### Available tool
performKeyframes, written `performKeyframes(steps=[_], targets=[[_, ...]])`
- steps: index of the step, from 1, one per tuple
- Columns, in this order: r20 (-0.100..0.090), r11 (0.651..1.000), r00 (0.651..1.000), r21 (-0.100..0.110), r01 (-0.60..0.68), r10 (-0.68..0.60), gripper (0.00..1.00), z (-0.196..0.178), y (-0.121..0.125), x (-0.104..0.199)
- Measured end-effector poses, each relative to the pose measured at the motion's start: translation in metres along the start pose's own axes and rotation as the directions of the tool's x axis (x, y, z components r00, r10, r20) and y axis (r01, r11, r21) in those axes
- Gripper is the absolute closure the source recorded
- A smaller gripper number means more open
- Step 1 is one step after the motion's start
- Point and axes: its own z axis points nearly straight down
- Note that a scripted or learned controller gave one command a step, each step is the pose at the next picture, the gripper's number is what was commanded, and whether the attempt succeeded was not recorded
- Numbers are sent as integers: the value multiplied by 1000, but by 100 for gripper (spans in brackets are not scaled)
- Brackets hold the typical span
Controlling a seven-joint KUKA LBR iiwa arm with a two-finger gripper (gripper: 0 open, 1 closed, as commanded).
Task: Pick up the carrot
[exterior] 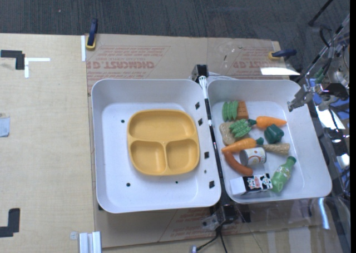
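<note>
Robot arm at the right margin of the camera view, seen only in part: a cluster of metallic links and cabling reaching inward from the right. The gripper (296,102) forms its leftmost tip, a slim pale finger (295,103) slanting down and to the left, raised and apart from any object. Finger separation is not resolvable at this scale; the upper arm segments are blurred
</note>
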Motion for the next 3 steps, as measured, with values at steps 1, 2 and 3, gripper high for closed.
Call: performKeyframes(steps=[1,2,3], targets=[[-11,998,998,5,60,-60,0,152,25,-18],[-19,993,993,2,-119,119,0,167,75,-12],[-8,994,994,0,-110,110,100,156,75,-14]])
